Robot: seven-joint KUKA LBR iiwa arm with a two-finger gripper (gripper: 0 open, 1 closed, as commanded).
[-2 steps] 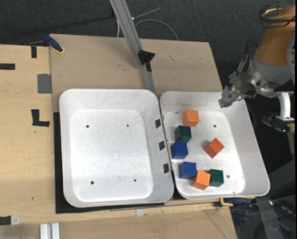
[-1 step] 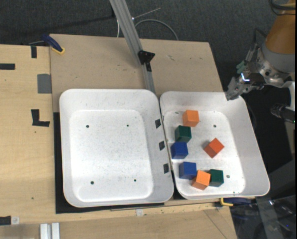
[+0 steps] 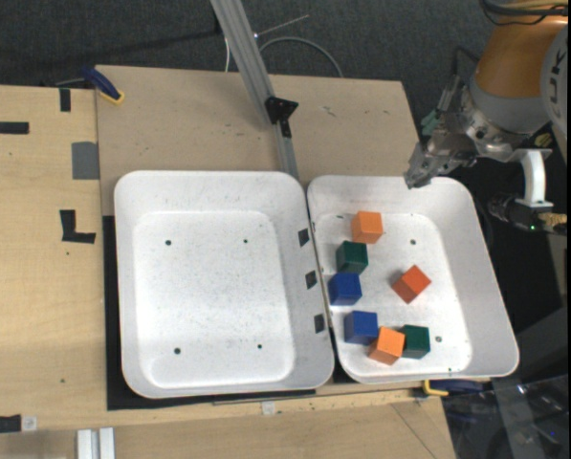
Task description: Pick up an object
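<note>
Nearest in the right bin (image 3: 476, 256): orange cube (image 3: 388, 344) touching green cube (image 3: 416, 340) and blue cube (image 3: 361, 326); farther back, another blue (image 3: 345, 288), green (image 3: 353, 255), orange (image 3: 410, 283) (tilted), orange (image 3: 367, 226); beyond, above the bin's far right corner, hand (image 3: 421, 174) hovering, nothing seen in it; open or closed, cannot tell.

Wooden bench (image 3: 189, 113), pale plywood top, black tape marks and a grey patch near its left edge. Two shallow white bins side by side on a black mat (image 3: 113, 352): left bin (image 3: 132, 194), right bin (image 3: 476, 247), rims touching along the middle. A blue clip with a yellow tip (image 3: 103, 84) lies at the bench's far left corner.
</note>
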